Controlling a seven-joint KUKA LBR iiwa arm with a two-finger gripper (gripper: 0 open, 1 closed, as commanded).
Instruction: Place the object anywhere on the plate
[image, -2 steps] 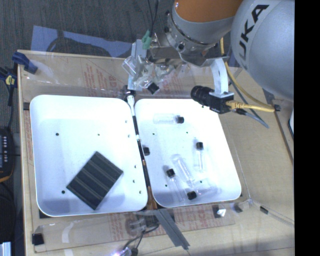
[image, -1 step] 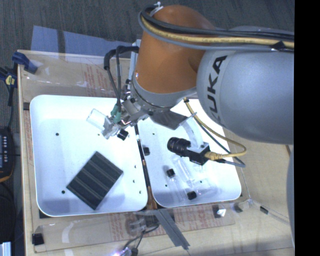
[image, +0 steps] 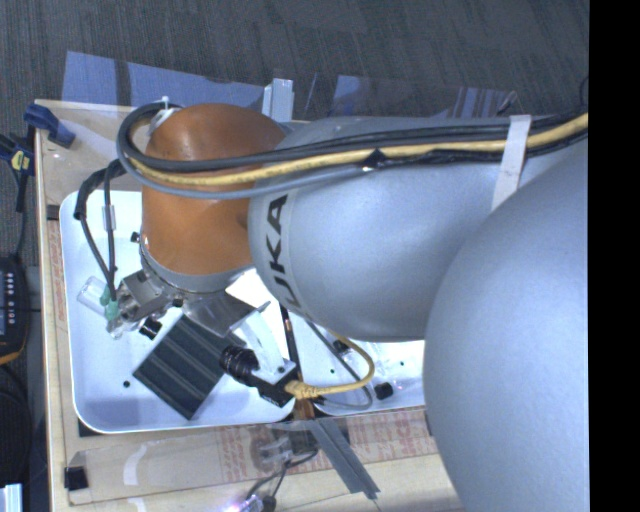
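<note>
The grey arm (image: 420, 230) with its orange band (image: 200, 190) is covering most of the left white bin (image: 75, 330). Whether the gripper is open or closed, and where the object and plate are lying, cannot be told.

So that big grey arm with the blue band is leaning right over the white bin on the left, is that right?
Nearly. The band above the wrist is orange, not blue, as the camera view shows. The rest holds: the grey arm leans over the left white bin.
</note>
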